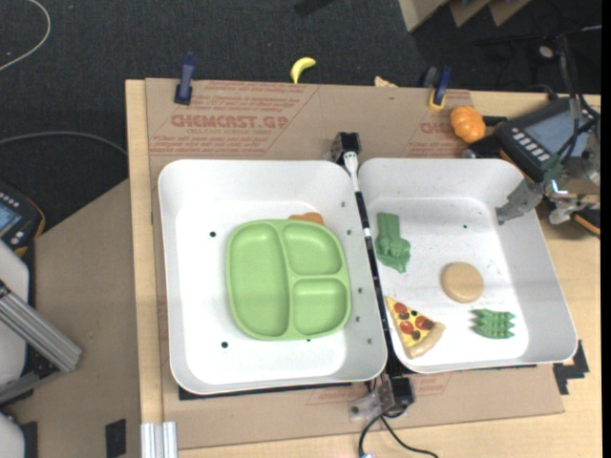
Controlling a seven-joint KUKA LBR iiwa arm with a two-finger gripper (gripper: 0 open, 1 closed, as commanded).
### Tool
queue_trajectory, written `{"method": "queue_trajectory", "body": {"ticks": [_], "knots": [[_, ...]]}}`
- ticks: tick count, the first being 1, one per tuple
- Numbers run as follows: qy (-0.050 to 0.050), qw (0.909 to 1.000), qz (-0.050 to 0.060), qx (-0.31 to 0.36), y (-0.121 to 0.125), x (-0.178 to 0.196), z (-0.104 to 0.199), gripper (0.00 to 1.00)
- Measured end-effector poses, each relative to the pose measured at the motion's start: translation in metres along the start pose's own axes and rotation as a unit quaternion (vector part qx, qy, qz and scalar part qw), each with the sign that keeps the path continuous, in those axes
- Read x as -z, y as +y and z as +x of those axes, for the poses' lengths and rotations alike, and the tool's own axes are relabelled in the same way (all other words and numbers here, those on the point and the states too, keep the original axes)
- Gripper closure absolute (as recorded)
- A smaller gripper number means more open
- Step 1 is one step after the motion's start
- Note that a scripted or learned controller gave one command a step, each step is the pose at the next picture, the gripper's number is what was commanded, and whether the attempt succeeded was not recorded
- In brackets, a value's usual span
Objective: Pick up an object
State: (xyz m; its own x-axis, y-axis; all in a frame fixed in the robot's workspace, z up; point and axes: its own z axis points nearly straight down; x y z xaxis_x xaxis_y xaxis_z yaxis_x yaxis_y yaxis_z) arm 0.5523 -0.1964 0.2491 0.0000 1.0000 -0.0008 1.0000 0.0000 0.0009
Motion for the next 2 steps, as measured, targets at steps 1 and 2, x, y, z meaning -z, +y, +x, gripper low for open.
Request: {"method": "queue_trajectory", "body": {"ticks": [1,2], "knots": [[0.002,1.0,0.004,-0.001,-0.077,-0.171,0.035,0.0],[0.0,1.0,-0.001,-0.001,-0.073,-0.154,0.033,1.0]]}}
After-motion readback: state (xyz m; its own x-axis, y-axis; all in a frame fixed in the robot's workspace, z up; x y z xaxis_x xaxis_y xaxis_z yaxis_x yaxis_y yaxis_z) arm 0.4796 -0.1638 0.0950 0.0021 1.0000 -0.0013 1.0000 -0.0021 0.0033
